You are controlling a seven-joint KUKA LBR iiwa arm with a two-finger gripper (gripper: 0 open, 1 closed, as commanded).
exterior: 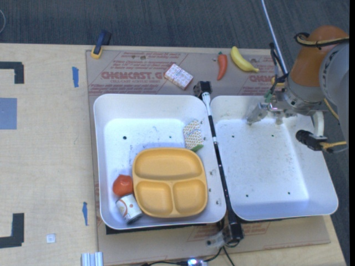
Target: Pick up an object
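- The arm (324, 65), grey with an orange band, enters from the upper right of the frame and bends down toward the far edge of the right bin (277, 204).
- Its gripper (260, 114) hangs at the upper part of that bin, close to the rim; whether the jaws are spread or pressed together cannot be told, as the tips are small and blurred against the white floor.
- Nothing can be seen between the tips.
- The left bin (111, 126) holds the objects: a yellow divided tray (169, 182) fills its lower middle.
- A red tomato-like toy (122, 185) lies at the tray's left edge, and a small white can (128, 208) sits just below it, in the bin's lower left corner.
- A patterned packet (192, 133) leans near the bin's right wall, just above the tray.
- Outside the bins, along the top of the board, lie a small pink box (178, 76), a red chili (222, 66) and a yellow banana (243, 60).
- A blue and yellow clamp (100, 43) sits at the board's upper left corner.
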